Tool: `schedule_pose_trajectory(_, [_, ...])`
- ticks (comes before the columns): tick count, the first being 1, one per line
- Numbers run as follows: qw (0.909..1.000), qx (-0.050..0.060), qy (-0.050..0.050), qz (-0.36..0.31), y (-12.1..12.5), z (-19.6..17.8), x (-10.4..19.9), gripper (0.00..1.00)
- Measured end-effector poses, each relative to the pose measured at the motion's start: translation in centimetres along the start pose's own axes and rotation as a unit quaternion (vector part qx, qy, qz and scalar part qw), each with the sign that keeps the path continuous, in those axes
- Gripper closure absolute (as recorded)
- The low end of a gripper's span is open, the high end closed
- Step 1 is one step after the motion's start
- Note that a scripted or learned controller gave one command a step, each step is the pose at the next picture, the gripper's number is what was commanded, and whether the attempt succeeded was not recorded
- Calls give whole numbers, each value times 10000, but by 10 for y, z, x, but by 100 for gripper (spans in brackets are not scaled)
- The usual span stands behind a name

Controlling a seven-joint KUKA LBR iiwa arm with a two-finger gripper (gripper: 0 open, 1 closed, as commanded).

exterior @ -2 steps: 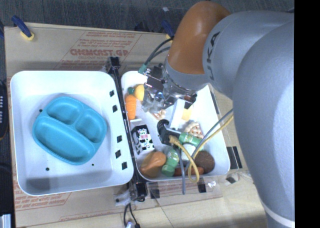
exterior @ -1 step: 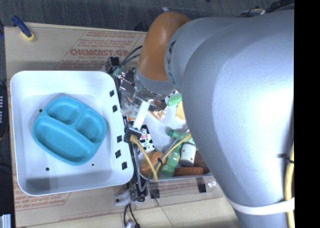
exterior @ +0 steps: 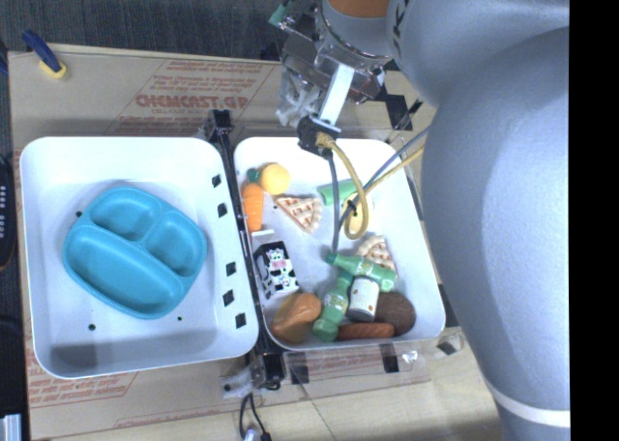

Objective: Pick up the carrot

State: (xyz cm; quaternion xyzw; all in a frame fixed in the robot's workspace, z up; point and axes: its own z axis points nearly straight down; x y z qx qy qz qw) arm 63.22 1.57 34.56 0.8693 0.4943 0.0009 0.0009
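The carrot (exterior: 252, 207) is orange with a small green top. It lies along the left wall of the right bin (exterior: 422, 236), pointing toward the front, just left of a yellow lemon (exterior: 275, 177). My gripper (exterior: 302, 120) hangs over the back rim of the right bin, above and to the right of the carrot and apart from it. Nothing is visibly held in it. A yellow hose (exterior: 354, 199) and cables loop down from the wrist over the bin.
The right bin also holds a pizza slice (exterior: 300, 211), a cow-patterned carton (exterior: 278, 271), a bread roll (exterior: 296, 313), a green bottle (exterior: 334, 308), a sausage (exterior: 366, 330) and other toy food. A blue divided plate (exterior: 135, 249) lies in the left bin (exterior: 39, 197).
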Motion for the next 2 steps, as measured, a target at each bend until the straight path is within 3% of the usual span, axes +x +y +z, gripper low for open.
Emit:
schedule_pose_trajectory(1, [9972,62,-22,-747,-57,39,-33,100])
schedule_pose_trajectory(2, [9967,79,-38,-812,-97,104,-24,100])
